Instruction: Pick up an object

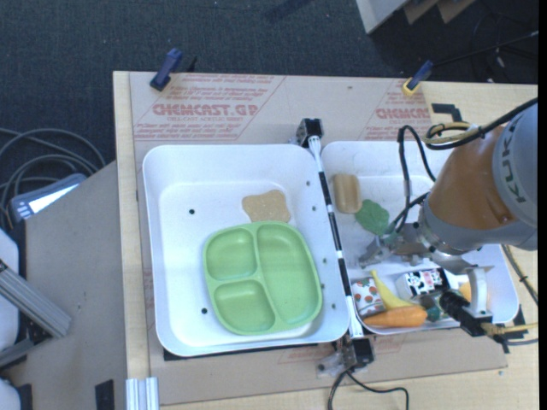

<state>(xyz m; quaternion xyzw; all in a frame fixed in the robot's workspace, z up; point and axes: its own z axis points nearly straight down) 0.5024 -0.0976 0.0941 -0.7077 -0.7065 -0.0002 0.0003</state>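
My gripper [386,248] is low in the right bin [342,156], under the grey and orange arm [474,190]. It sits just below a green leaf-shaped toy [372,216]. A tan bread-like piece [345,192] lies at the bin's far left. Near the front lie an orange carrot [398,318], a yellow banana [386,294] and a small strawberry-print box [366,295]. A black and white patterned item [423,282] rests beside them. The arm hides much of the bin's right half.
The left bin [162,173] holds a green divided plate [261,276] and a tan flat slice [265,205] behind it. A black clamp [309,130] joins the bins at the back. Cables [427,135] loop over the arm. Cardboard [205,101] covers the bench.
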